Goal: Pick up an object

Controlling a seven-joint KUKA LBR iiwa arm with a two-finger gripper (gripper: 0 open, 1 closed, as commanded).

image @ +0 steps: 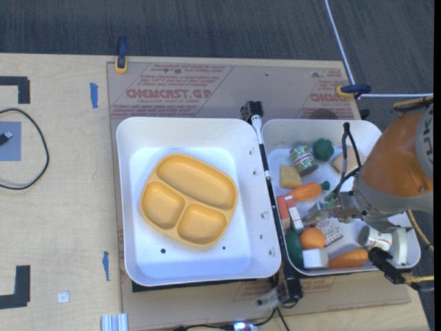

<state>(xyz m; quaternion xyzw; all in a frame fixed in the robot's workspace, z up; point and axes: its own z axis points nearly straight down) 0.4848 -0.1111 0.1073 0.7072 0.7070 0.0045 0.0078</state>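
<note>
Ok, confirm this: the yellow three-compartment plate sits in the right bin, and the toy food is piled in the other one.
Not quite. The camera view shows the yellow three-compartment plate in the left bin, not the right. The toy food is piled in the right bin, under the arm.

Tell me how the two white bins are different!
The left bin bears one yellow divided plate; the right bin bears many small toy foods, like an orange carrot. The arm reaches over the right bin, not the left bin. Both are shallow and white.
</note>
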